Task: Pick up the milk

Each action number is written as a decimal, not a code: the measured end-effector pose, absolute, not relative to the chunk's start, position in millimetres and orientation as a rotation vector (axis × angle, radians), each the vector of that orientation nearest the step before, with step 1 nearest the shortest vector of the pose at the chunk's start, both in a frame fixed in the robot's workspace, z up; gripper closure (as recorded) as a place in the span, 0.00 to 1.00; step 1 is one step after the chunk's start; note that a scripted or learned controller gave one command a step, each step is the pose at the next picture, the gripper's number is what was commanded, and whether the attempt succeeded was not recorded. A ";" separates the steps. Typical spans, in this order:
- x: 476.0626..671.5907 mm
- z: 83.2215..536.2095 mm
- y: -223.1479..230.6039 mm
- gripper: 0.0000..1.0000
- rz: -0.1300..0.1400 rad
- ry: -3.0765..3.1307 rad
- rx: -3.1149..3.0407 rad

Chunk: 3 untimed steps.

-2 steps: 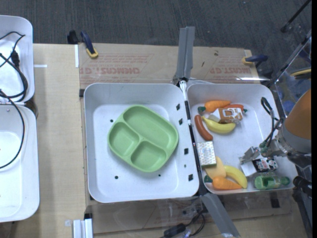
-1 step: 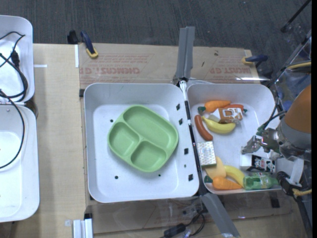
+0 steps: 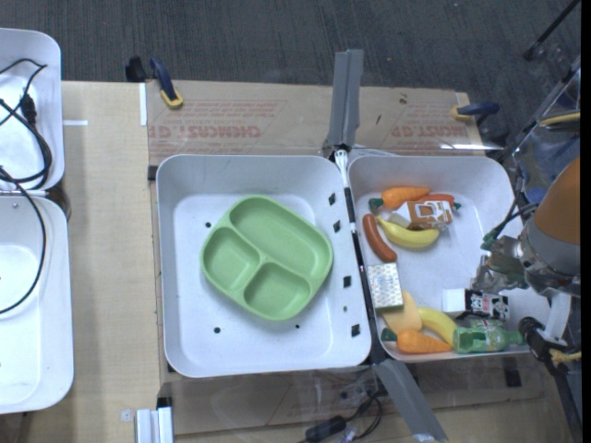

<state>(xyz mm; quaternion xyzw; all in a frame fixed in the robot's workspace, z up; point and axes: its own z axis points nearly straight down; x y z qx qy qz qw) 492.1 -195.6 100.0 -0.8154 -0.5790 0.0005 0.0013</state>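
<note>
milk (image 3: 476,302): small white carton lying flat, black-and-white cow print on one end | place: directly under the gripper (image 3: 491,280), right bin (image 3: 499,178) | jaws: cannot tell if spread or pinching

Setting: robotics lab test bench.
Evidence: 2 white bins (image 3: 175,247) on a cardboard-covered bench (image 3: 249,118), clamps (image 3: 164,83) at the edges, loose cables (image 3: 23,146), grey carpet (image 3: 277,17), toy food (image 3: 411,233).
</note>
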 end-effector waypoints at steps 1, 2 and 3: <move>492.0 99.9 -195.6 0.00 0.002 -1.817 -2.559; 492.2 108.5 -195.8 1.00 0.004 -1.819 -2.557; 507.0 131.3 -178.9 1.00 0.005 -1.536 -2.739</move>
